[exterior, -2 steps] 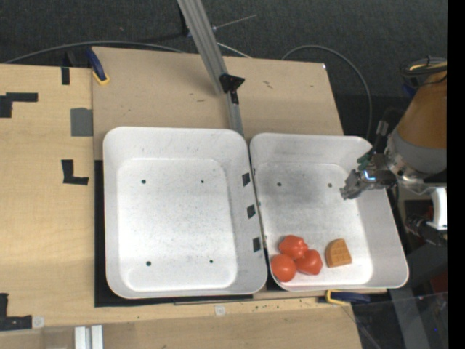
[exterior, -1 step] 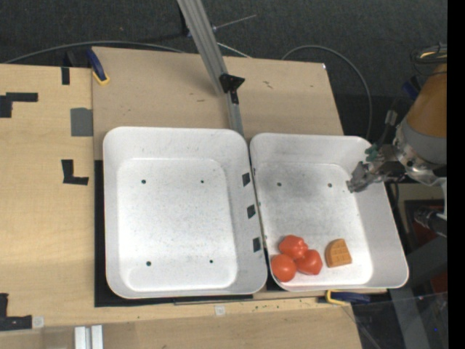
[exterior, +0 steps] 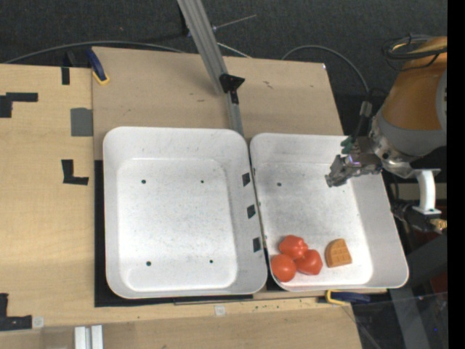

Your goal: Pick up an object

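The end effector (exterior: 340, 174) hangs over the upper right part of the right bin (exterior: 305, 151), close to that bin's far right rim, at the end of the grey wrist that comes in from the right under the orange band. It is small and dark in this view, and I cannot tell how wide it stands; nothing shows between its tips, so it looks to be carrying nothing.

From there, the things to be picked lie toward the near edge of the same bin, down the picture and a little to the left. Nearest in line is the tan block (exterior: 338, 253), which sits almost straight below the end effector, well apart from it, by the bin's lower right wall. It stands alone, just beside but not touching the red cluster (exterior: 296, 257), a clump of rounded red pieces pressed together, lying further left near the bin's lower left corner.

The left bin (exterior: 174, 209) lies across the divider on the worktop (exterior: 43, 195), away from the arm.

My judgement: the coming move is a travel toward the near rim, then a descent. The tan block seems the easier target, being separate; its long axis is hard to read, as it looks nearly square.
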You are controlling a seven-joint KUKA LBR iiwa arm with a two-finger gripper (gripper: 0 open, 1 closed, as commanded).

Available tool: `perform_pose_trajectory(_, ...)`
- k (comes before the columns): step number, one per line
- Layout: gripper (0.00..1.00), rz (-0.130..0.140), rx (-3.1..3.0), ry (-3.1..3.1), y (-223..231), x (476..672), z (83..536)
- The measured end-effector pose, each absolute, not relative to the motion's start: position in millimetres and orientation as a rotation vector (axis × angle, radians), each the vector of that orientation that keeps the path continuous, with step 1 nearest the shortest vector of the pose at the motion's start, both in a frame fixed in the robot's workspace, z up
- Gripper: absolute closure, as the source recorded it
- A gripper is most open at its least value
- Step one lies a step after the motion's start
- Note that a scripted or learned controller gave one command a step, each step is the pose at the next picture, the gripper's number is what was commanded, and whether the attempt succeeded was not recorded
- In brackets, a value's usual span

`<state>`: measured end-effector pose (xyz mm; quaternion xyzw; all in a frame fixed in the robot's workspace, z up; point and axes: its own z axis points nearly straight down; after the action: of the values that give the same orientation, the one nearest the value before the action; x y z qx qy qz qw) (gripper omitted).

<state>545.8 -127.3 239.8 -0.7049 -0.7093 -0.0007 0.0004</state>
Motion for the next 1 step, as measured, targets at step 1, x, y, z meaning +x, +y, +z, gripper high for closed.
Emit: perform_pose_trajectory(1, 1.0, 0.0, -2.212, -2.227, -68.4, 545.9, 231.9)
